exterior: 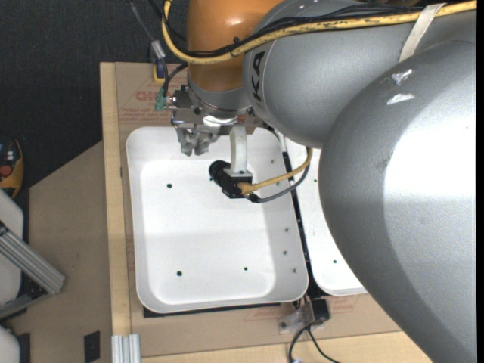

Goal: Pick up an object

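Observation:
My gripper [193, 144] hangs over the far end of the left white bin [151, 278], close to its back wall and pointing down at the floor. Above it sit the orange band [227, 21] and the grey arm [378, 127], which reaches in from the right. The arm hides most of the right bin [333, 271]. The part of the left bin's floor that I can see is bare white with a few small dark dots.
Both bins rest on a brown board [113, 203] with dark floor behind it. A metal rail [30, 259] lies at the left edge. A small black connector with a cable [314, 312] sits at the front, between the bins.

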`<control>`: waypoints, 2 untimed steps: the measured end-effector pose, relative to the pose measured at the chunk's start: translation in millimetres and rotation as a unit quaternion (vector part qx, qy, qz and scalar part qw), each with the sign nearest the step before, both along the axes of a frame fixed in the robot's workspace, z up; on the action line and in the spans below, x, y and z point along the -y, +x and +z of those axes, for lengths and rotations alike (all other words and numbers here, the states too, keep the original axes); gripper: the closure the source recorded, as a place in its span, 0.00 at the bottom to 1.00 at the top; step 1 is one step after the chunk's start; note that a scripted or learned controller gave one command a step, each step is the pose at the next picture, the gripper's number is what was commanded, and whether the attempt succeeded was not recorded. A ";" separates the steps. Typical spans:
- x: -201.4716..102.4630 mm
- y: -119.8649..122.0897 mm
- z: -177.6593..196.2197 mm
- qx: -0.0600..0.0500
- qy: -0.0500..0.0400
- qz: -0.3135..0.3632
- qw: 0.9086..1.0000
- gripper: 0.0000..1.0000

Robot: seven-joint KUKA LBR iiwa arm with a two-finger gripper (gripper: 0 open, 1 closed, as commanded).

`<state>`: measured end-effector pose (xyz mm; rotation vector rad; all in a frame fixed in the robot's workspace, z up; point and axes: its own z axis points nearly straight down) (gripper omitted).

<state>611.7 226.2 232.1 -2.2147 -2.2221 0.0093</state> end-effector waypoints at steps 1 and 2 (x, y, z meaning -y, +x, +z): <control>67.6 -3.9 64.7 0.006 0.000 -0.005 1.000 1.00; 133.9 5.0 123.0 0.008 0.000 -0.005 1.000 1.00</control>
